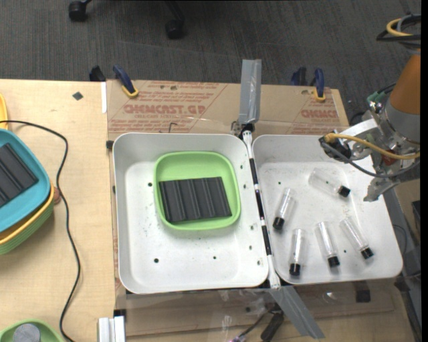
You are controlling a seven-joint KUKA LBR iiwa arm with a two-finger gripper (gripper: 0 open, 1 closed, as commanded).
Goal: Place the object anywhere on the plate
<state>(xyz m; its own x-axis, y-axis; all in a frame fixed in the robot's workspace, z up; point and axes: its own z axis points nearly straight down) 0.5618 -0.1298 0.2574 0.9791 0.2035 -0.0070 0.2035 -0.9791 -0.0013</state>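
Five capped tubes (326, 242) lie scattered beside the green plate (197, 190).

The robot arm (400, 127) is grey and round, with an orange band (409, 87) near its top. A yellow cable (348, 139) loops from it, just above the right bin (391, 267).

A dark grey carpet (221, 33) covers the floor at the top, where black chair casters (80, 9) stand. A light wooden table (47, 267) fills the left side. Brown cardboard (180, 103) with red print lies under the bins, held by blue-handled clamps (124, 80) and a strip of grey tape (250, 90)
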